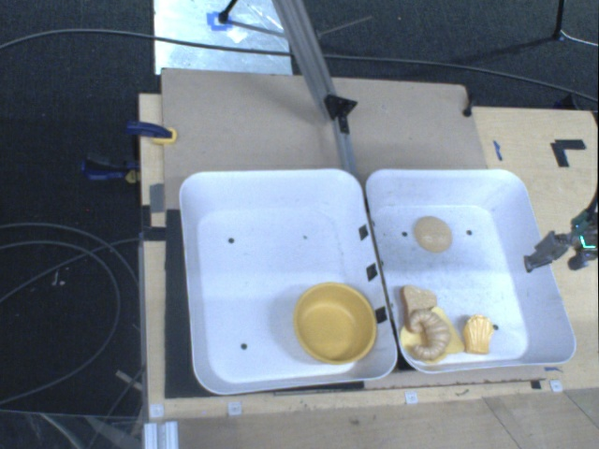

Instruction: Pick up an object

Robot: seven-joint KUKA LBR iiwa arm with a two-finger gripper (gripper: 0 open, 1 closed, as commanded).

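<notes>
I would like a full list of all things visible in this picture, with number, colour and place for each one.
bins: 2, white, side by side on the bench
bowl: 1, yellow, left bin, near front right corner
round bun: 1, beige, right bin, middle
bread piece: 1, tan, right bin, front left
curved pastry: 1, tan, right bin, front left, on a flat yellow thing, just in front of the bread piece
small ridged snack: 1, yellow-orange, right bin, front, right of the pastry
clamps: 2, blue, one with yellow tip, left edge of the bench
pole: 1, grey, slanting above the back of the bench
end effector: 1, dark grey, over the right rim of the right bin
</notes>
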